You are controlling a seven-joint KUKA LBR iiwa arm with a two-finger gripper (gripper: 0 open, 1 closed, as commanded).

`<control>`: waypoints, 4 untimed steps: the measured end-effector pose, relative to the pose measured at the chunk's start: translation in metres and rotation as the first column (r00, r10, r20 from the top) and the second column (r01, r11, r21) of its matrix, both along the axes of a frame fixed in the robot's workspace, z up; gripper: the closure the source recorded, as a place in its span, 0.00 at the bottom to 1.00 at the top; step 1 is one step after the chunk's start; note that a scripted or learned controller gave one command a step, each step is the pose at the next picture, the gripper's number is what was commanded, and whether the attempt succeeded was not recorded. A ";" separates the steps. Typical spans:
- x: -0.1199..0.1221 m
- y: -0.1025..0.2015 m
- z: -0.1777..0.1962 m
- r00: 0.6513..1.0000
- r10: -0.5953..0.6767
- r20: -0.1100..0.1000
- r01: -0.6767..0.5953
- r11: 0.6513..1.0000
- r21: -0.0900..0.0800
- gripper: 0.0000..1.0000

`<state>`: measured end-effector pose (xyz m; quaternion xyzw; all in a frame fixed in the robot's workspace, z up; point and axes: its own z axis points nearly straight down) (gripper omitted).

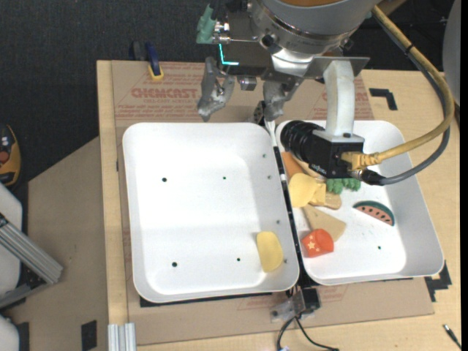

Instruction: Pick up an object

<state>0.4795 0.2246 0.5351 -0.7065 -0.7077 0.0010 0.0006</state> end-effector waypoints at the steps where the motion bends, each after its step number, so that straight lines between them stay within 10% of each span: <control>1: 0.000 0.001 0.011 1.000 0.002 0.004 -0.002 1.000 0.002 1.00; 2: 0.019 -0.112 -0.054 1.000 -0.016 -0.005 0.016 1.000 -0.004 1.00; 3: 0.002 -0.056 -0.140 1.000 0.003 -0.009 -0.003 1.000 -0.002 1.00; 4: -0.001 -0.004 -0.014 1.000 0.005 0.017 -0.006 1.000 0.009 1.00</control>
